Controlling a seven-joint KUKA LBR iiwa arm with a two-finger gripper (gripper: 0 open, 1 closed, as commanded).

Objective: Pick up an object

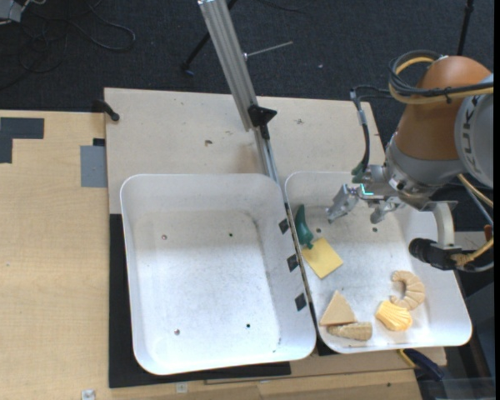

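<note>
Camera view: the gripper (363, 205) hangs released, gripping nothing, over the right bin (450, 327) near its far edge. The yellow square (322, 259) lies nearest, toward the bin's near-left, beside the divider.

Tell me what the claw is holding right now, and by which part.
Nothing. The claw hangs open above the right bin, with bare bin floor between its fingers. The yellow square piece and the other food pieces lie apart from it.
</note>
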